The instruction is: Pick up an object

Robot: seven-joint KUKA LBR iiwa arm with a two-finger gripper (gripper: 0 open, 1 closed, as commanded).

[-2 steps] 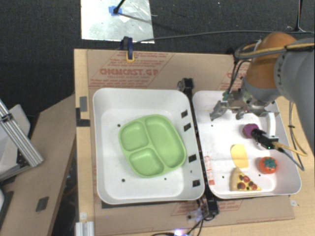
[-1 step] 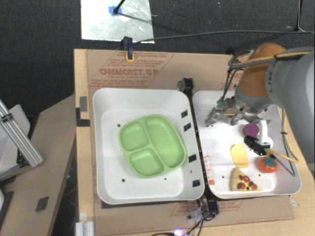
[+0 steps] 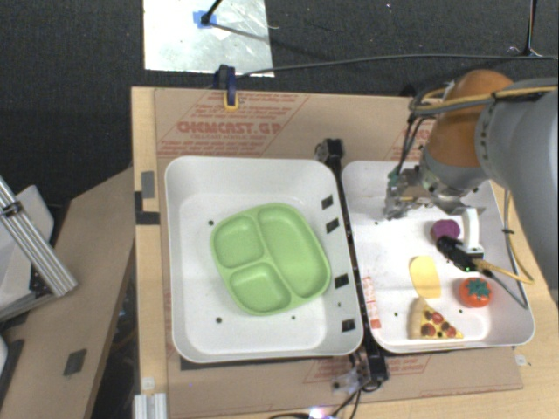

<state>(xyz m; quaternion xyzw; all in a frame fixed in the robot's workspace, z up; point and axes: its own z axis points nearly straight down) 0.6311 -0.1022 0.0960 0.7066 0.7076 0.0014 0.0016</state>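
The gripper (image 3: 403, 201) hangs over the right bin (image 3: 371, 260); whether it is open I cannot tell. A purple toy (image 3: 446, 230), cheese (image 3: 425, 277), pizza slice (image 3: 431, 323) and tomato (image 3: 475, 291) lie nearby.

Single fixed camera above bench (image 3: 262, 116), looking down aslant, both bins (image 3: 188, 260) in frame.

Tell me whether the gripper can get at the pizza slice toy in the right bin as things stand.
Probably yes. The pizza slice lies flat near the right bin's front edge, with nothing on top. The yellow piece sits just behind it, apart. The gripper hangs over the bin's back part.
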